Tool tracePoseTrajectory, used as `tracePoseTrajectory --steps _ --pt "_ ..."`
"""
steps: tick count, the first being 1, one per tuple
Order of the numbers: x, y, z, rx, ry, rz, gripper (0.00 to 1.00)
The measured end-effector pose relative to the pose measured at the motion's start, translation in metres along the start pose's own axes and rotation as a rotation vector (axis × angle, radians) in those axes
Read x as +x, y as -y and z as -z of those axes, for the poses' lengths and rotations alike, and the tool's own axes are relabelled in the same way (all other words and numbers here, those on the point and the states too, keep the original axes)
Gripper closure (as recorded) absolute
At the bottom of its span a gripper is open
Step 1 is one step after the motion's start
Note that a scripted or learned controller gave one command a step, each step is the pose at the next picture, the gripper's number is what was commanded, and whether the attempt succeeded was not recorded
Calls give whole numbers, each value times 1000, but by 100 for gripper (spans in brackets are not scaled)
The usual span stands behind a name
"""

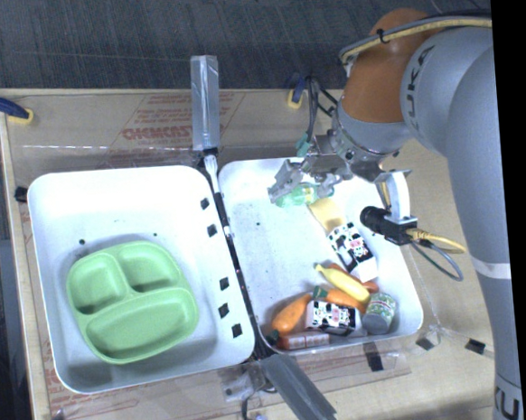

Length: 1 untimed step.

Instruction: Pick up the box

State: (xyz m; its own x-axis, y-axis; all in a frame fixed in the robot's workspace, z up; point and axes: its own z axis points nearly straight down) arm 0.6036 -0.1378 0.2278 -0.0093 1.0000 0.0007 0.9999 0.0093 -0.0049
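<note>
The box (350, 248), cow-patterned, lies in your right bin (257, 250), toward 3 o'clock. At its 6 o'clock sit a banana (343, 284) and a carrot (290, 314). Your pincer (299, 185) hovers at its 11 o'clock; whether it's spread, you cannot tell.

Two bins sit side by side on the bench (102, 118). The left bin (45, 204) holds a divided tray (132, 301) toward its near side. In the right bin (248, 251), the things crowd the near right corner — a carrot (289, 314), a banana (343, 282) behind a small carton (333, 316), a can (380, 310) to their right. Another carton (351, 247) lies behind them. The gripper (299, 185) hangs over the far part of the right bin.
</note>
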Motion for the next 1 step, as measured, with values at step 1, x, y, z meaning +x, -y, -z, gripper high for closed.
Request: tracePoseTrajectory --steps 1 --pt "-14 -35 -88 1 0 268 0"
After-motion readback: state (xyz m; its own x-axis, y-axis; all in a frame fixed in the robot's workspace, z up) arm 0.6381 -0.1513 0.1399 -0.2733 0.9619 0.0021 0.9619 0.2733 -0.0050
